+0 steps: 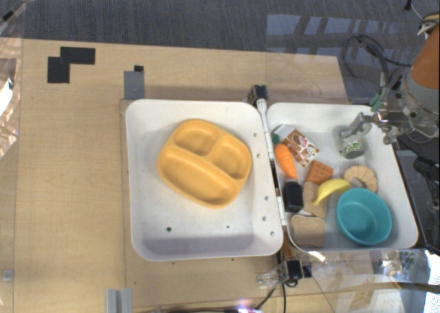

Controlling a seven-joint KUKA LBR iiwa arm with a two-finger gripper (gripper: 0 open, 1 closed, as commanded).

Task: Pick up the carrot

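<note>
One teal bowl (364, 216) sits nearest in the right bin (405, 198); one carrot (285, 161) lies by that bin's left wall, its green top half hidden. The jaws (353, 141) look blurred, their spread unreadable

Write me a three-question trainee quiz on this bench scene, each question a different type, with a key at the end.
1. True or false: the carrot lies in the same bin as the yellow divided plate.
2. Multiple choice: what sits in the right bin's near right corner? A) teal bowl B) banana C) snack packet
3. Fill in: the gripper hovers over the right bin's ____ half, away from the carrot.

Key: 1 false, the carrot lies along the right bin's left wall, by the divider; 2 A; 3 far right.
</note>
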